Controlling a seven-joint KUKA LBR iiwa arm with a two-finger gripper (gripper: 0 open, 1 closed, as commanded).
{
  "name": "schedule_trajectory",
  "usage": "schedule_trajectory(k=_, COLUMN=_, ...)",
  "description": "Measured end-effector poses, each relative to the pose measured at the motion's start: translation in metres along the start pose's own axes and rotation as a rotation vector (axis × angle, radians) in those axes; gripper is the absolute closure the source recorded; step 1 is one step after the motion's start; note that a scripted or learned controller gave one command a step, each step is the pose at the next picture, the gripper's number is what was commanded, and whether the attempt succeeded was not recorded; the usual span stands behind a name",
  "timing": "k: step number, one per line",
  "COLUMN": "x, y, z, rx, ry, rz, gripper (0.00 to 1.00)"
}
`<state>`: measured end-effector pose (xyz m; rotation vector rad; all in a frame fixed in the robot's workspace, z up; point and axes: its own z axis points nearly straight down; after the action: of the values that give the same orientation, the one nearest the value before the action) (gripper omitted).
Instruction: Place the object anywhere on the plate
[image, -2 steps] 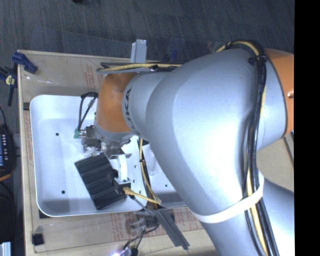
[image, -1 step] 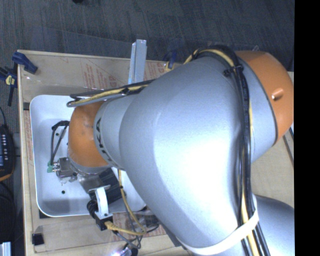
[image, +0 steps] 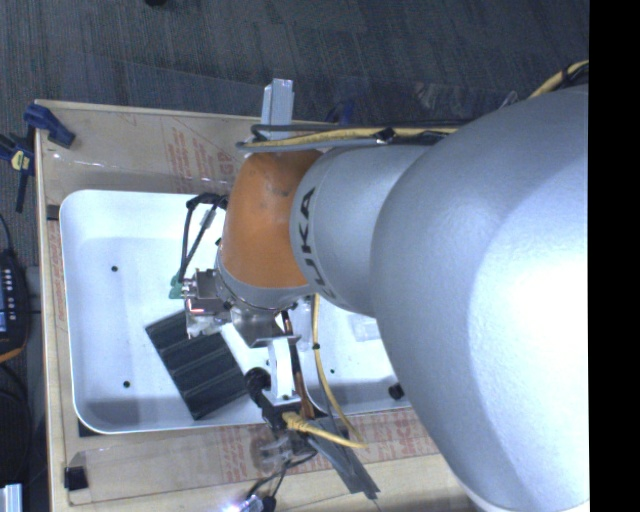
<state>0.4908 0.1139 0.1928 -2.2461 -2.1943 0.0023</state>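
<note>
We see a dark, ribbed rectangular object (image: 197, 364) lying flat on the floor of the left white bin (image: 90, 300), toward the bin's near right corner, tilted at a slant to the bin walls. We take this to be the task's thing, though we cannot make out a plate in the view.

Just beside and partly over the object's upper right edge sits the hand (image: 240, 325), at the end of the arm. The wrist housing and cables cover it from above, so we cannot tell how far open it is, nor whether it touches or has hold of anything. The dark object lies below and to the left of the hand, close against it in the view; whether they are in contact we cannot say.

Above the hand, the orange band (image: 262, 225) rings the arm, and the grey arm (image: 450, 260) spreads across the right side, covering most of the right bin (image: 365, 385). On the grey shell next to the band we read the letters "KA", part of a larger marking. Yellow cables (image: 325, 400) run down past the wrist. The wooden table (image: 150, 135) carries faint red printing that we cannot read, and a blue clamp (image: 45, 122) grips its far left corner.
</note>
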Motion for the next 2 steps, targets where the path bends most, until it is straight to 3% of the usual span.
schedule_trajectory(k=1, x=0.108, y=0.076, z=0.026, rx=0.004, ry=-0.002, rz=0.152, gripper=1.0)
schedule_trajectory(k=2, x=0.027, y=0.145, z=0.051, rx=0.002, ry=-0.001, rz=0.089, gripper=1.0)
